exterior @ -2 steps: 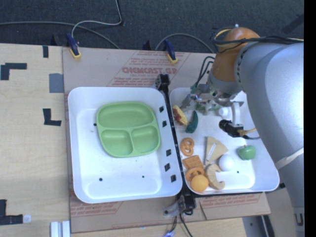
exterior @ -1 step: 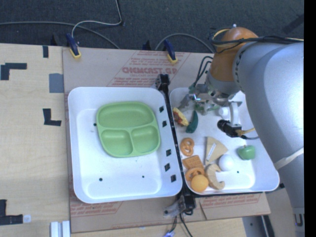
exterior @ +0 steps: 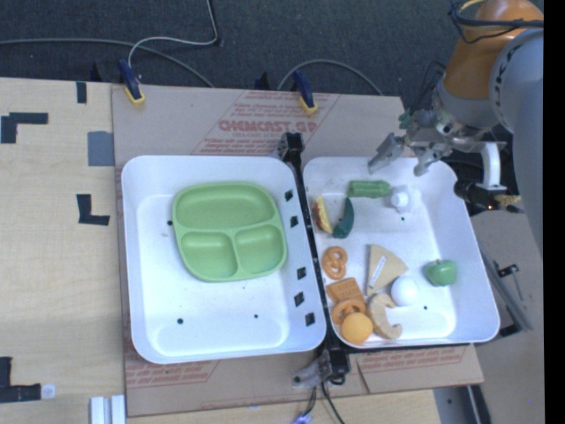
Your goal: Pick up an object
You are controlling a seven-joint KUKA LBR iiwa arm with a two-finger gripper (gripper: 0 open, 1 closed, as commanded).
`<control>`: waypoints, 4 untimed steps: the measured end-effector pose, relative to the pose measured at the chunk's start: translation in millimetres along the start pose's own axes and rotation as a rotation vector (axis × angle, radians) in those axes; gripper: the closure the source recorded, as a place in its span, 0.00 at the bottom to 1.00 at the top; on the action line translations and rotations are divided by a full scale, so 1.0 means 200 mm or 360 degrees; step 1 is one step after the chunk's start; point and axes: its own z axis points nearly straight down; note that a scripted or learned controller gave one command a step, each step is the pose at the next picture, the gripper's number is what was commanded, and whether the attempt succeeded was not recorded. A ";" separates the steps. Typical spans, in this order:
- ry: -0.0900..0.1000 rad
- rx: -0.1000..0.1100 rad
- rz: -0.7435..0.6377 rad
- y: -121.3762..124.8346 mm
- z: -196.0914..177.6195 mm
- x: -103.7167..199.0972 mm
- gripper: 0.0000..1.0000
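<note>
The grey arm (exterior: 521,87) reaches in from the right, its orange band (exterior: 484,47) at the upper right above the wrist; the two-finger gripper (exterior: 405,155) hangs at its end, pointing down and left, its fingers (exterior: 383,155) spread apart, nothing between them.

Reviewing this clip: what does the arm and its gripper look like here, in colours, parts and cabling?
The arm is smooth rounded grey, with a glossy orange band above the wrist. Thin dark cables loop around the orange section. The gripper is bare grey metal with two slim angular fingers, and a white and black fitting sits beside the wrist.
</note>
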 end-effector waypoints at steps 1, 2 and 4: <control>0.0002 0.0000 -0.0003 -0.07 0.56 0.16 0.00; 0.0003 0.0003 -0.0003 0.00 0.56 0.31 0.00; 0.0003 0.0003 -0.0003 0.00 0.56 0.27 0.00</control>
